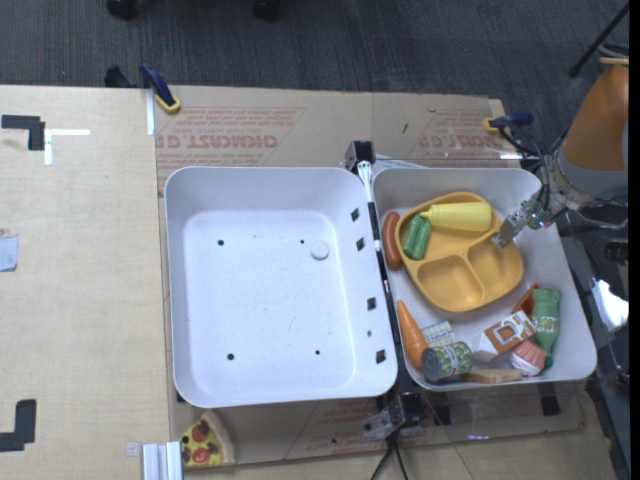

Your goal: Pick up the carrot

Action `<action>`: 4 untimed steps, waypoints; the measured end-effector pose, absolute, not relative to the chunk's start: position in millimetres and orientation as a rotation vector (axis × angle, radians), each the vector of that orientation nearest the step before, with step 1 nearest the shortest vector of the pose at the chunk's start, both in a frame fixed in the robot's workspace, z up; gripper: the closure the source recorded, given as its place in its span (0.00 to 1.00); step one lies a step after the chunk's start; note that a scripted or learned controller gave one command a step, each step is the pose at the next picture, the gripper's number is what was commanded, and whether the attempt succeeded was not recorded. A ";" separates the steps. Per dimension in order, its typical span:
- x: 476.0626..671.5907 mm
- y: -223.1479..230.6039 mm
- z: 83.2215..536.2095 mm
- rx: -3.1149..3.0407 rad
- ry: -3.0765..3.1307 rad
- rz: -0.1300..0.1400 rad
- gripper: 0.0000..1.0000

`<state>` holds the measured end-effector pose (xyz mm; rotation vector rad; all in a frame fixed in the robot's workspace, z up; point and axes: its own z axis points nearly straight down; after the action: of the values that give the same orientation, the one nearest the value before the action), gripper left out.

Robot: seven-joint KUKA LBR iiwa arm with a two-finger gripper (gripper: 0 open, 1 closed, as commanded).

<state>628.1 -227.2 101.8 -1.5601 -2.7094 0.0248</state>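
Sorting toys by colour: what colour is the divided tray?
Yellow-orange tray, clearest in the camera view.

The carrot [410,332] lies in the right bin [575,308], against its left wall, before the tray [462,286].

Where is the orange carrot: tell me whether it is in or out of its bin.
In. The orange carrot lies flat in the right white bin, along its left wall, below the yellow divided plate. The gripper is apart from it.
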 end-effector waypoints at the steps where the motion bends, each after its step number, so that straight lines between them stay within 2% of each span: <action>1: 539.7 -164.4 93.3 -1.988 -2.445 0.010 1.00; 2: 579.9 -82.2 192.2 -2.009 -2.418 -0.001 1.00; 3: 530.3 -27.1 190.7 -2.179 -2.260 0.004 1.00; 4: 530.3 -27.3 190.8 -2.180 -2.259 0.004 0.00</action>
<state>530.3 -27.3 190.8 -2.1803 -2.2595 0.0043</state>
